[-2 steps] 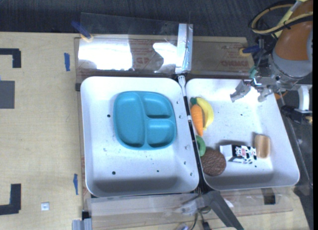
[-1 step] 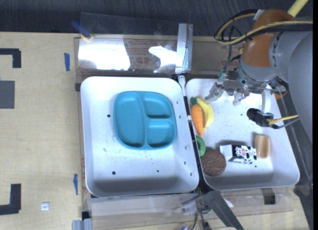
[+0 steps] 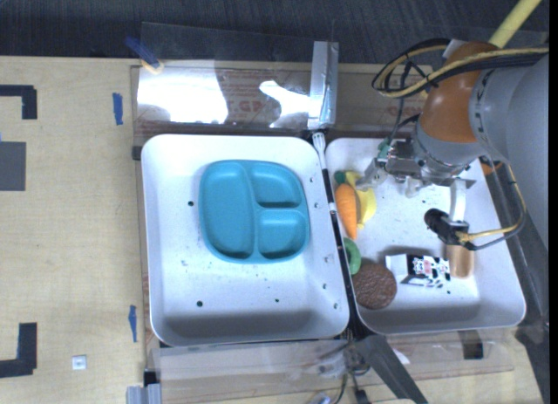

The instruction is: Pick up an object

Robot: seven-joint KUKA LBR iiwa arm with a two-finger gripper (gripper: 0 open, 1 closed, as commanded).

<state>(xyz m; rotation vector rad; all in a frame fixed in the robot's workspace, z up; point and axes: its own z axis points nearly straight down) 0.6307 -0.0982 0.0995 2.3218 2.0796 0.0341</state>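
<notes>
You've got the arm (image 3: 488,101) coming in from the right, wrist over the back of the right bin (image 3: 497,302). The gripper (image 3: 403,174) sits just right of the carrot (image 3: 348,208); from this angle you can't tell how it's set, the wrist body covers it.

Right bin, along its left wall: carrot lying lengthwise, a yellow piece (image 3: 367,204) touching its right side and partly hidden behind it, a green bit (image 3: 341,178) peeking out at the carrot's top, another green item (image 3: 353,256) below it, half tucked against the bin wall. In front of that, a brown disc (image 3: 375,284), touching a small black-and-white box (image 3: 418,269). Right of the box, a brown cylinder (image 3: 459,258) with a black end; you can't make out what it is.

Left bin (image 3: 174,306) holds a blue divided tray (image 3: 255,210), flat, roughly centred.

Arm's upper part is cut off at the right edge.
</notes>
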